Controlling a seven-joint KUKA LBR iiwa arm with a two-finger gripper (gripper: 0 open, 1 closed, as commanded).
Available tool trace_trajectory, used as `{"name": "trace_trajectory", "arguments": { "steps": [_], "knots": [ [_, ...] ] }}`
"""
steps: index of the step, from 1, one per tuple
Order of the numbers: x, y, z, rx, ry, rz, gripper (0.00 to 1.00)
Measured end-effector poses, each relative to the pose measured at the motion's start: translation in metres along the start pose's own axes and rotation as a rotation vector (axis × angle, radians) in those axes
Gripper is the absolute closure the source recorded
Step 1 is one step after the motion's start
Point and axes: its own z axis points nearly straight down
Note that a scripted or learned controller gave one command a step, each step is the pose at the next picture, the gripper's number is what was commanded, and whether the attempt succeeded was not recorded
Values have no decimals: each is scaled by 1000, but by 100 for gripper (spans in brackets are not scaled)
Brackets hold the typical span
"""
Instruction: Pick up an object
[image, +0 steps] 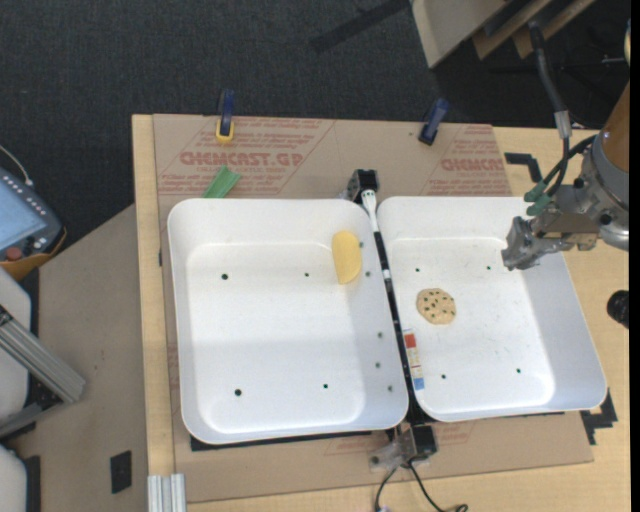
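Nothing is picked up yet: the gripper (519, 252) hangs over the right bin (560, 330), away from the cookie (436, 306); I cannot tell how its jaws stand.

A brown cardboard sheet (300, 150) printed with red lettering covers the pale wooden surface (110, 300). A blue-and-yellow clamp (226, 117) and a dark blue clamp (434, 120) grip its far edge. A small green tag (221, 182) lies flat on the cardboard near the left bin's far corner. Dark carpet (150, 60) lies beyond the surface.
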Motion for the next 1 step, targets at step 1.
{"name": "trace_trajectory", "arguments": {
  "steps": [1],
  "knots": [
    [0, 1, -10, -3, -1, -1, 100]
  ]
}}
